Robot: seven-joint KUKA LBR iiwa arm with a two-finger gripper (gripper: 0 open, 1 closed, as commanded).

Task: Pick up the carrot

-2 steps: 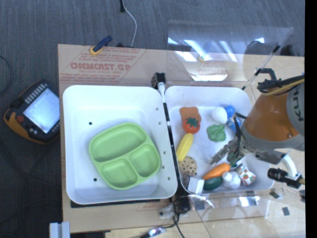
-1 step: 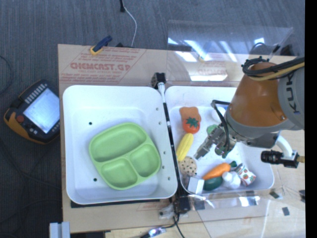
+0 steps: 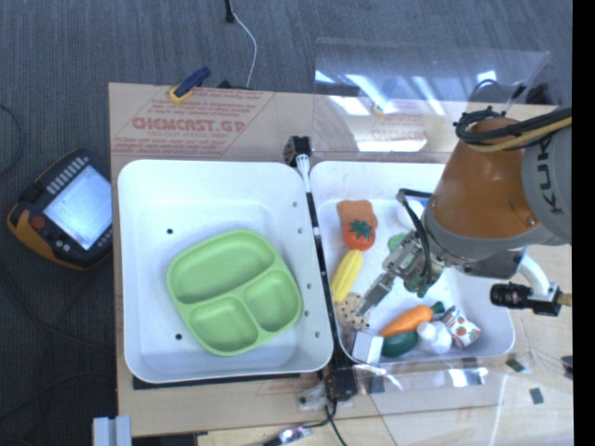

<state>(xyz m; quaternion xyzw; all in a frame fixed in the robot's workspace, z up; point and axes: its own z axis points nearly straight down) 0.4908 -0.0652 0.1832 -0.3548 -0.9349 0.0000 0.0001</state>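
Arm (image 3: 483, 189) over rt bin (image 3: 497, 342); gripper (image 3: 409, 268) state unclear; bench (image 3: 204, 128) on grey carpet (image 3: 93, 26).

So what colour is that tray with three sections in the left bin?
Light green plastic three-section tray, clearest in the camera view.

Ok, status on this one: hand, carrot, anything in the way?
Hand low in right bin, holding nothing. Carrot lies free just right of it. Green item touches carrot; corn sits left.
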